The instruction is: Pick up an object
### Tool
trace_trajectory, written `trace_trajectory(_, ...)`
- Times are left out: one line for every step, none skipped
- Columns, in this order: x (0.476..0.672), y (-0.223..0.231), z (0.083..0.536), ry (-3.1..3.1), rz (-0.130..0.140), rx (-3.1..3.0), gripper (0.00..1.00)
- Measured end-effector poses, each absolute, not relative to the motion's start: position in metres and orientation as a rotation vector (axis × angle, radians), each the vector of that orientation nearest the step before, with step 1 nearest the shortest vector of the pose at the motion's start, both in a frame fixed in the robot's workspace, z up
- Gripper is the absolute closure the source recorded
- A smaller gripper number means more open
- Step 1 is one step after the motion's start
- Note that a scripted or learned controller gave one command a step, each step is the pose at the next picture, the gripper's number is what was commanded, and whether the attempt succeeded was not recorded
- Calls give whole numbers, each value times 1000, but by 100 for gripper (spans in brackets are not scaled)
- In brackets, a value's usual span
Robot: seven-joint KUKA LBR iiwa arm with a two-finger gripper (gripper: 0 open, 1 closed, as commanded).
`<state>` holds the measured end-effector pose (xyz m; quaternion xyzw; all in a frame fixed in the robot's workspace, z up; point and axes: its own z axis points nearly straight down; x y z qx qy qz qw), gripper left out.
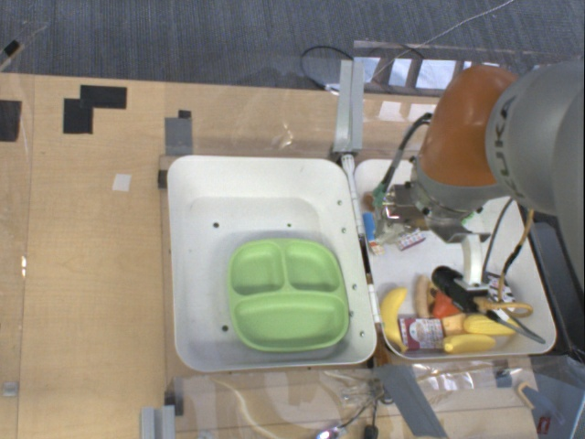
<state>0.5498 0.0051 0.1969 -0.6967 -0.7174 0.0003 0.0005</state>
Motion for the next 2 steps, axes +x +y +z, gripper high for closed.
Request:
trace_trajectory(549, -80, 184, -2481, -2, -1930, 100)
trace_trajectory(549, -80, 184, -2481, -3, -1930, 0)
